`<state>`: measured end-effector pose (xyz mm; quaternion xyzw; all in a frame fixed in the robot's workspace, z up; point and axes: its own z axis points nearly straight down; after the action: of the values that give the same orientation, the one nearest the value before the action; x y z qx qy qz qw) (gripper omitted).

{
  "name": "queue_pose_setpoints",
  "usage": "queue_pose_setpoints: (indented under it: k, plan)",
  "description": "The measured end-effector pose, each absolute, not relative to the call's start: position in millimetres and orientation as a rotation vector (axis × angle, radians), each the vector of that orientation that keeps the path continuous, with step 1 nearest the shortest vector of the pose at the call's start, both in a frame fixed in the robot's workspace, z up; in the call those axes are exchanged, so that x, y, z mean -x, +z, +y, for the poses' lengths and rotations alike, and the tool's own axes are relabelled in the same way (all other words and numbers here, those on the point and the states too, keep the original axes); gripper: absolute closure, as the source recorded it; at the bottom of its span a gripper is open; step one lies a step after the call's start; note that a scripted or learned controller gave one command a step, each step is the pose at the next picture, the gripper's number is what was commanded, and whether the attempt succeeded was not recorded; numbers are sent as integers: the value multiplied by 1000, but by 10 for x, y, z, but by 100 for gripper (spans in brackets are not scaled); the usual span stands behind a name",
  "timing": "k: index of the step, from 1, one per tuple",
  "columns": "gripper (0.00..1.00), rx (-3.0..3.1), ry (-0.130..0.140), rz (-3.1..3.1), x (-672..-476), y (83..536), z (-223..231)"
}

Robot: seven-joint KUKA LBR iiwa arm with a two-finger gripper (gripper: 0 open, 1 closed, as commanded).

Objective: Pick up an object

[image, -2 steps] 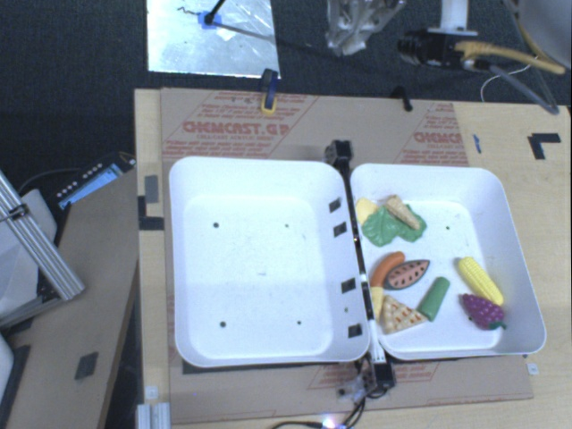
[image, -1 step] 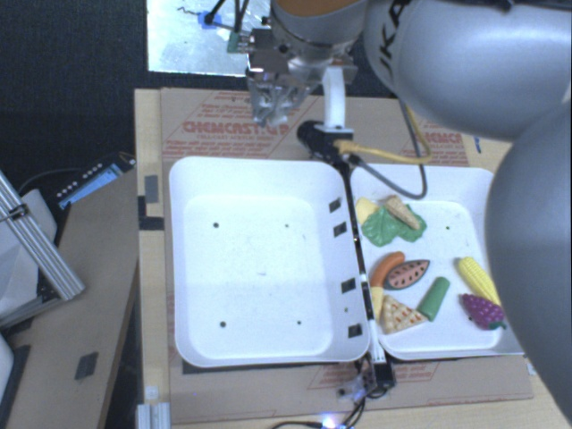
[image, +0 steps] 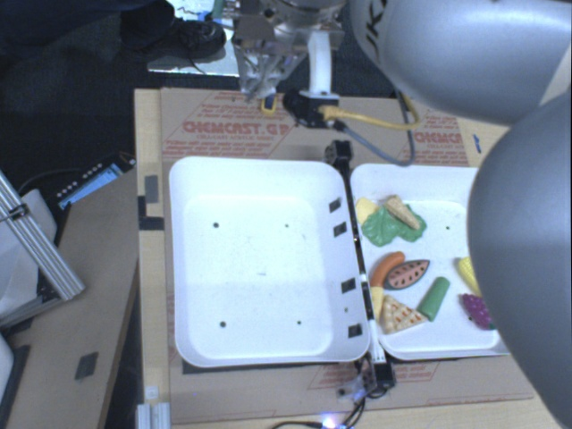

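My gripper [image: 259,86] hangs high beyond the far edge of the left bin [image: 192,239], over the cardboard. A small yellow-orange piece [image: 268,105] shows right at its tip; I cannot tell whether it is held. The right bin [image: 447,190] holds toy food: a green leaf [image: 382,229] with a tan piece [image: 404,214] on it, a yellow bit [image: 365,208], an orange sausage [image: 385,266], a brown-red oval [image: 407,273], a green cylinder [image: 433,298], a pizza-like wedge [image: 399,315], a yellow piece [image: 466,273] and purple grapes [image: 477,309].
The big grey arm [image: 500,79] covers the right bin's far right part. A black hinge strip [image: 353,239] runs between the two bins. Cardboard [image: 223,125] lies under both bins. A metal frame [image: 36,248] stands at the left.
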<state>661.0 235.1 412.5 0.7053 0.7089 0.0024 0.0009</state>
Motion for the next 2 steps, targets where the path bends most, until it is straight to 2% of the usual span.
queue_pose_setpoints:
  k: [1, 2]
  plan:
    - [100, -2214, 7, 2227, -6687, 4349, 2346]
    - [100, -2213, 6, 2228, -6683, 4622, 2348]
